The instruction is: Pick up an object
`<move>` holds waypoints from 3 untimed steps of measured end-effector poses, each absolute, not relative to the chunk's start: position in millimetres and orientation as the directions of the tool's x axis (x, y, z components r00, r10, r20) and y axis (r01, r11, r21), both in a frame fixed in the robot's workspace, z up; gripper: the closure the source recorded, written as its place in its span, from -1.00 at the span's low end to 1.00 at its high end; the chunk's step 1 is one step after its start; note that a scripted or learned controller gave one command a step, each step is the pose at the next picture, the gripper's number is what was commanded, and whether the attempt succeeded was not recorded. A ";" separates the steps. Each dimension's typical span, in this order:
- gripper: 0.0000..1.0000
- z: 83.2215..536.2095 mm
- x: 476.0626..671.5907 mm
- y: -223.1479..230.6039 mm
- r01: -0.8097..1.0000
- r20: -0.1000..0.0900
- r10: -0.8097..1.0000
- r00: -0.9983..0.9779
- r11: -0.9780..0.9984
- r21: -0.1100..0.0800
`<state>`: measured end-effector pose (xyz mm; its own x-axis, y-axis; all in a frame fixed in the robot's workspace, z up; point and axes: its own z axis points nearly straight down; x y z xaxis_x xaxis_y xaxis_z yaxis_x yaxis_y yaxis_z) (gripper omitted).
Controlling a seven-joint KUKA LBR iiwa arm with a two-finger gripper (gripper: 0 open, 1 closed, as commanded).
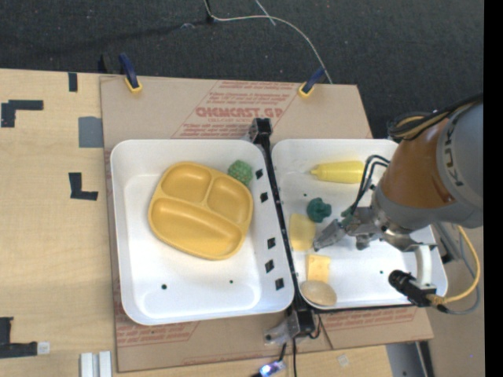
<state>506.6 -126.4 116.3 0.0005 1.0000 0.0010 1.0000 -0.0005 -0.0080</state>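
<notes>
My gripper (340, 240) hangs low over the middle of the right bin (369, 289), open, with bare bin floor between its fingers. Its left finger (322, 240) reaches toward a pale yellow block (300, 230) and stops just short of it. A dark green piece (318, 208) lies just above that. Along the bin's far side lies a yellow corn-like object (339, 171). Near the front are a small yellow square (318, 268) and a tan rounded object (318, 293).
The left bin (134, 289) holds a yellow divided plate (201, 210) and a small green broccoli-like piece (241, 171) by the divider. The grey and orange arm (428, 175) covers the right bin's right part. A cable loops at the front right corner.
</notes>
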 end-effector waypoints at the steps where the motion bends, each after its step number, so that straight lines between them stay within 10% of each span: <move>1: -1.00 83.5 506.6 -126.0 1.000 -0.001 1.000 -0.001 0.001 -0.001; 2: 1.00 95.4 507.2 -126.4 1.000 -0.002 1.000 -0.001 0.001 0.001; 3: 1.00 137.7 508.5 -122.0 1.000 0.000 1.000 -0.001 0.001 0.001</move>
